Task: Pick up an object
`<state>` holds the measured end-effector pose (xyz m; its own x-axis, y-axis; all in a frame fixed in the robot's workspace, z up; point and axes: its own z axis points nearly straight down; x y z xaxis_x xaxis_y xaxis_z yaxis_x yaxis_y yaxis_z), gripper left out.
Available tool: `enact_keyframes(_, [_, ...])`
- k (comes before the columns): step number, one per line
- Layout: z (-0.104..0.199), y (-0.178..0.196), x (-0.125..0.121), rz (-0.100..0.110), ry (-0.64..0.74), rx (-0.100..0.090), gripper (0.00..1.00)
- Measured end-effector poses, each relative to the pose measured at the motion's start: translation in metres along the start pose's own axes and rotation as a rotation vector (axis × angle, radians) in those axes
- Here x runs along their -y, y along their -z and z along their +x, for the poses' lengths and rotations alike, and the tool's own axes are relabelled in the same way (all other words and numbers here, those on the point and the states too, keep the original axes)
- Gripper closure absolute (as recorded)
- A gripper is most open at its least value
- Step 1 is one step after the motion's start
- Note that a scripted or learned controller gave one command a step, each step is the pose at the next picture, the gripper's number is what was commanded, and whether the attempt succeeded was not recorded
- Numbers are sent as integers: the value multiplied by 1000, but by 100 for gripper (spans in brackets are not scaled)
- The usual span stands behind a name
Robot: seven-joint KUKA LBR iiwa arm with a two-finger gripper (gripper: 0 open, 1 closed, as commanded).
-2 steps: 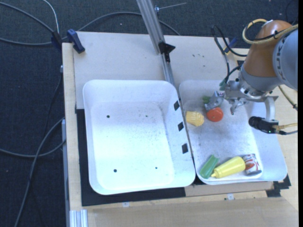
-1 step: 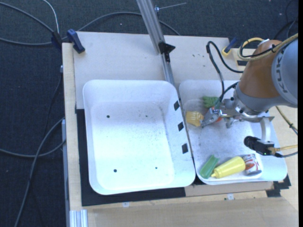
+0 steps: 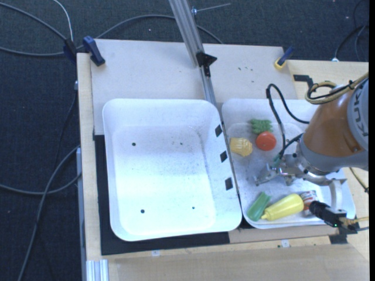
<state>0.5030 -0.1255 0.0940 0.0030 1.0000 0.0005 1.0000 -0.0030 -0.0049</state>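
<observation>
- Room, far left: dark carpet is lying around the surface (image 3: pixel 152 69), with black cables (image 3: pixel 35 16) trailing over it.
- Surface: a pale board is carrying two blue clamps (image 3: pixel 94 50) at its far corners and a slanted metal bar (image 3: pixel 184 22) crossing toward the bins.
- Left bin (image 3: pixel 117 113): a shallow white tray is sitting with nothing but dark specks showing on its floor.
- Right bin (image 3: pixel 234 107): the candidate objects are lying here, namely a yellow lumpy toy (image 3: pixel 241 147), a green leafy piece (image 3: pixel 261 124), a red ball (image 3: pixel 266 141), a green pod-shaped piece (image 3: pixel 258 206) and a yellow bottle-shaped toy (image 3: pixel 285 207).
- Tool (image 3: pixel 270 173): it is hanging low over the bin's middle, between the red ball and the yellow bottle-shaped toy; whether it is released or clenched cannot be told.
- Arm (image 3: pixel 334 133): the orange-banded wrist is reaching in from the right.
- Progress, as a judgement: nothing is visibly lifted; all objects are resting in the bin, so the grasp and the lift are both remaining.
</observation>
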Motion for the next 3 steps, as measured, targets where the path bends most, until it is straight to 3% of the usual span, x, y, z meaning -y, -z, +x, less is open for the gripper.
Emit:
enact_keyframes(1, [31, 1, 10, -5, 5, 0, 0])
enact_keyframes(2, [30, 12, 9, -6, 3, 0, 100])
enact_keyframes(3, [30, 22, 9, -7, 3, 0, 100])
